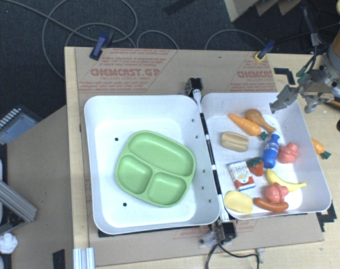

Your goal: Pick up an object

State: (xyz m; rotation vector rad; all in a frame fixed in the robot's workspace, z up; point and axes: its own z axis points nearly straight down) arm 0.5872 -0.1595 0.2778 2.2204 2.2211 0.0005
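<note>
Above the right bin's far corner our gripper hangs with its fingers spread and nothing between them (approach step, we judge). Toys, a carrot nearest, lie below; next we must descend over one.

Left bin: holds a green divided plate.
Desk: cardboard-covered, two blue clips at its far edge.
Floor: dark, looped cables.
</note>
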